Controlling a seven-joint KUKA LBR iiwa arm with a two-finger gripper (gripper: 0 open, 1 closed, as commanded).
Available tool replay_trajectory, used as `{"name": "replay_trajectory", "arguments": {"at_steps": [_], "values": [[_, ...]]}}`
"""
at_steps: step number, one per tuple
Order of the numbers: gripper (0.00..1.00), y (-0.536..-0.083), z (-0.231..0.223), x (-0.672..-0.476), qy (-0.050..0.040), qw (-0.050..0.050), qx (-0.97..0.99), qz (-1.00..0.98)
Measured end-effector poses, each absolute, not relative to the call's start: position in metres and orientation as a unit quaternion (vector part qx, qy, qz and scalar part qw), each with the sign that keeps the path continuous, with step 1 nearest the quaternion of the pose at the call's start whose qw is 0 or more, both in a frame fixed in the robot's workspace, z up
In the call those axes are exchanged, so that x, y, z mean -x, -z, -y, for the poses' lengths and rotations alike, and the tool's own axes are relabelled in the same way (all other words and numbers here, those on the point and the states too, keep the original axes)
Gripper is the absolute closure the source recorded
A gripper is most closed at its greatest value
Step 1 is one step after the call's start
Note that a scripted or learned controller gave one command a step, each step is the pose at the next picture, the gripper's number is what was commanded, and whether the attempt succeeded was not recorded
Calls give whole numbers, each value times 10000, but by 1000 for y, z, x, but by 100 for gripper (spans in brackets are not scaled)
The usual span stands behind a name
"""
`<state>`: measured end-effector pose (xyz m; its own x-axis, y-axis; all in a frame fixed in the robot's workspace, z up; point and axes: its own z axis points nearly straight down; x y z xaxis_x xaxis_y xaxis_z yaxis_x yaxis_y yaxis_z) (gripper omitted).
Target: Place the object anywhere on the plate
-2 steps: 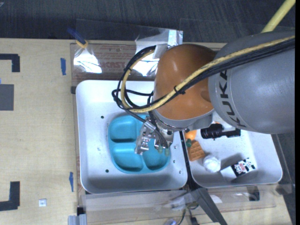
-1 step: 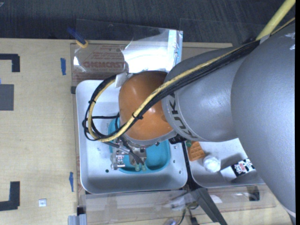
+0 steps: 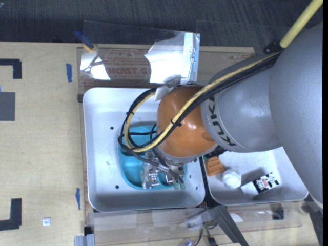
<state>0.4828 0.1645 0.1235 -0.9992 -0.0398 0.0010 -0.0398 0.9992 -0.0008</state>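
Note:
A blue plate point(image 3: 131, 169) lies in the left white bin point(image 3: 98, 137), toward its front middle. My gripper point(image 3: 160, 177) hangs low right over the plate's right part, and the orange wrist band and grey arm hide much of the plate. No object shows clearly at the gripper. In the right bin point(image 3: 287, 188) lie an orange block point(image 3: 212, 164), a small white round piece point(image 3: 231, 179) and a black-and-white object point(image 3: 267, 182).
Black and yellow cables point(image 3: 134, 132) loop from the wrist over the left bin. A clear plastic sheet point(image 3: 154, 60) lies behind the bins. The wooden bench point(image 3: 36, 152) stretches to the left. The arm covers the wall between the two bins.

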Motion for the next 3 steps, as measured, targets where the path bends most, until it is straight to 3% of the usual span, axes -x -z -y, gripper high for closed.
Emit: {"name": "replay_trajectory", "arguments": {"at_steps": [1, 2, 3], "values": [[0, -125, -166, -483, 8, -16, -211, 9998], [100, -135, -167, -484, 18, -17, -207, 9998], [100, -163, -110, -538, 2, -39, -269, 9996]]}}
